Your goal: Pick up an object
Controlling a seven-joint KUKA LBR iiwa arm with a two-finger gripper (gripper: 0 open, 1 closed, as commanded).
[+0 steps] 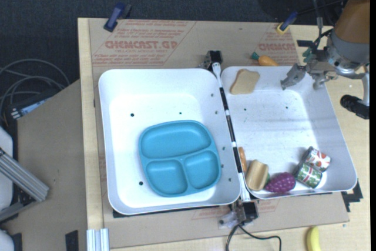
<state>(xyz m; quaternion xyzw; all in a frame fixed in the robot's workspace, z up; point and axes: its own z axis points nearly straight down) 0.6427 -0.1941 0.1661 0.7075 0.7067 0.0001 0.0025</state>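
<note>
Ok, grey arm w/ the orange band sits at approx 2 o'clock of the bench, and its two-finger gripper [304, 76] hangs over the far right corner of the right shallow white bin [329, 126]. Fingers look spread apart, nothing between them.

Pickable stuff in that bin: tan bread-slice-shaped toy [244, 82] at 11 o'clock, just left of the gripper but apart from it. Down at 6 o'clock, a tan bread-roll-like piece [257, 174], touching a purple grape bunch [281, 183]. At 5 o'clock, two small red, white and green cans [313, 167] side by side.

Left shallow white bin [117, 126] holds a light-blue plastic three-compartment plate [179, 157], approx centre, toward 5 o'clock.

Small orange carrot-like thing [265, 59] lies on the bench beyond the right bin, at 12 o'clock.
</note>
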